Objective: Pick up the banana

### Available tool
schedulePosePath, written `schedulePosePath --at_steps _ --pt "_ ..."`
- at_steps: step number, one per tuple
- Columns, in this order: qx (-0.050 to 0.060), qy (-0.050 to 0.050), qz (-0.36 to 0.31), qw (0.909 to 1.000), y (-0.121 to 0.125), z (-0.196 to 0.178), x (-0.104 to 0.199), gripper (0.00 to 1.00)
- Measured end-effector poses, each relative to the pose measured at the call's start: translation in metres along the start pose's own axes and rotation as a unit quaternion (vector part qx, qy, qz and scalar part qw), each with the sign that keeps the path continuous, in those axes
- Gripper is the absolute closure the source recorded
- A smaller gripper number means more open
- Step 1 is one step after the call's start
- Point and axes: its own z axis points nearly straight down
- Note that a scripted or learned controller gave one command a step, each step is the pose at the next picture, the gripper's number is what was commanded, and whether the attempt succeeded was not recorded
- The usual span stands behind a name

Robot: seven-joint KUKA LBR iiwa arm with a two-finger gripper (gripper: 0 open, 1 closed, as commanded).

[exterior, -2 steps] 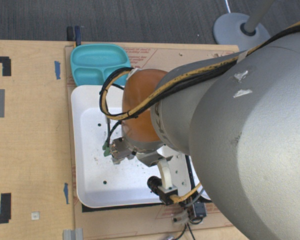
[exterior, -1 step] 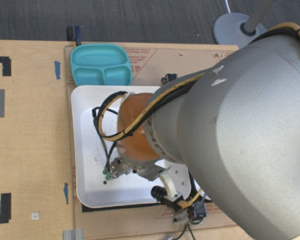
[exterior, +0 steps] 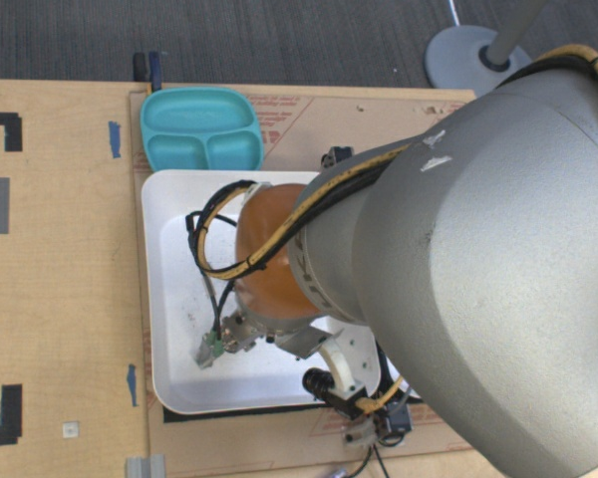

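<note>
Arm over white bin

Big grey arm (exterior: 478, 257) fills the right side of the frame and reaches down into the white bin (exterior: 169, 267) in the middle. Its orange band (exterior: 264, 257) sits over the bin, with black and yellow cables (exterior: 214, 237) looped beside it. A teal tray (exterior: 201, 127) sits at the upper left, touching the bin's top edge. I cannot tell where the banana is, or how the gripper stands.

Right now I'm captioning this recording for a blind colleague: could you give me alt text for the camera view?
A large grey robot arm with an orange band reaches from the right over a shallow white bin, covering most of it. A turquoise divided tray sits on the bench just beyond the bin, and black and yellow cables loop beside the band.
</note>
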Motion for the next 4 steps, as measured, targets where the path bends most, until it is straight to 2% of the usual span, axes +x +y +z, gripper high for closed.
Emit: schedulePosePath --at_steps 1,2,3,4 --pt "0.002 0.001 0.184 0.9829 0.032 -0.05 -0.021 0.0" --pt "0.001 0.002 0.075 0.9971 -0.005 0.0 -0.005 0.0" --pt "0.003 0.001 0.368 0.93 -0.006 -0.075 -0.006 0.0" --pt "0.002 0.002 0.262 0.965 0.002 0.001 0.007 0.0"
